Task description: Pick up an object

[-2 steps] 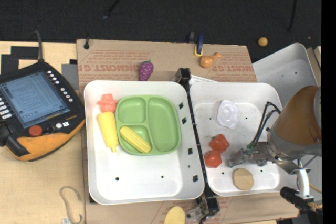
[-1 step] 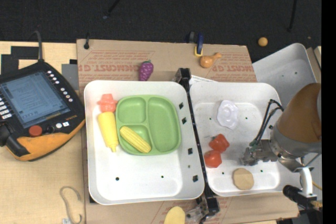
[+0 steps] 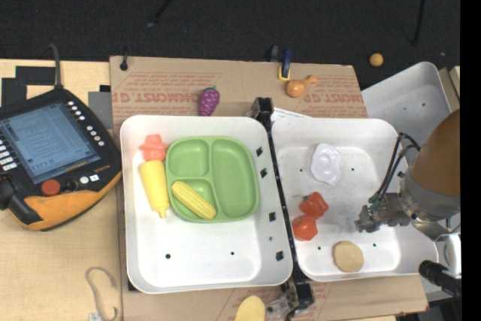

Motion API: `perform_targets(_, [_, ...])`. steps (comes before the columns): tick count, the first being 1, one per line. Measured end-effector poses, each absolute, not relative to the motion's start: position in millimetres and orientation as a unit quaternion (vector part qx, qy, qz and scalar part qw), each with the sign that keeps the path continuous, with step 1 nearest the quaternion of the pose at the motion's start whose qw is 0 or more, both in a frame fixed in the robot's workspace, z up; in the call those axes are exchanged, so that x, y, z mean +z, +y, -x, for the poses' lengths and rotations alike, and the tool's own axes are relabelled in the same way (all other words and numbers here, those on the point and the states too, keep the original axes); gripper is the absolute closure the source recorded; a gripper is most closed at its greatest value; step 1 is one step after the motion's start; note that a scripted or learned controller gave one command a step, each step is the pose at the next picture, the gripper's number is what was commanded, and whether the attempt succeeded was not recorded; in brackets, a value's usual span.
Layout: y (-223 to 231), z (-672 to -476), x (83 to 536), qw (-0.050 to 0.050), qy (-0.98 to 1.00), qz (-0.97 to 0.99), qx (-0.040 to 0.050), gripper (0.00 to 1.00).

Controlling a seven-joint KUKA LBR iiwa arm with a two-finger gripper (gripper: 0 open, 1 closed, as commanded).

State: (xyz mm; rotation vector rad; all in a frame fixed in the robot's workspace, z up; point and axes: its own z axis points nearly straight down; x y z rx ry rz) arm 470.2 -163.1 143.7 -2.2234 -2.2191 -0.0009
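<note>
My claw (image 3: 373, 219) sits low over the right shallow white plastic bin (image 3: 376, 133), close to its right wall, about halfway down. Can't tell how wide it is: it's small and dark here, the tips blur together. Nothing visibly held in it. Grey arm with orange band (image 3: 445, 165) comes in from the right edge.

Right bin contents: clear crumpled plastic cup (image 3: 327, 162) near the middle, toward the far wall. Two red toy pieces, an upper red block (image 3: 314, 204) and a lower red round piece (image 3: 304, 228), just beside each other near the bin's left wall, left of my claw and apart from it. Tan round bread-like cookie (image 3: 349, 255) by the near wall, below and a bit left of my claw, not touching it.

Left shallow white plastic bin (image 3: 197, 267): green three-compartment plastic plate (image 3: 225, 169) in the far half. Yellow toy corn cob (image 3: 193, 199) lies tilted in the plate's small near-left compartment. Yellow squeeze bottle toy (image 3: 155, 187) lies beside the plate's left edge, an orange-pink toy piece (image 3: 153, 147) at its far end near the far left corner.

Outside the bins on the cardboard sheet (image 3: 165, 86): purple toy grape bunch (image 3: 208, 101) behind the left bin, orange toy gourd (image 3: 299, 86) behind the right bin. Teach pendant with screen and orange casing (image 3: 52, 158) lies on the bench at left. Yellow rounded toy (image 3: 250, 308) at the near edge between the bins.
</note>
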Motion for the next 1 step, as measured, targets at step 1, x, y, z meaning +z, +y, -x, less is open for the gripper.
perform_targets(1, [-165.9, -480.3, 192.2, -0.001, -0.707, 0.707, -0.0008, 1.0])
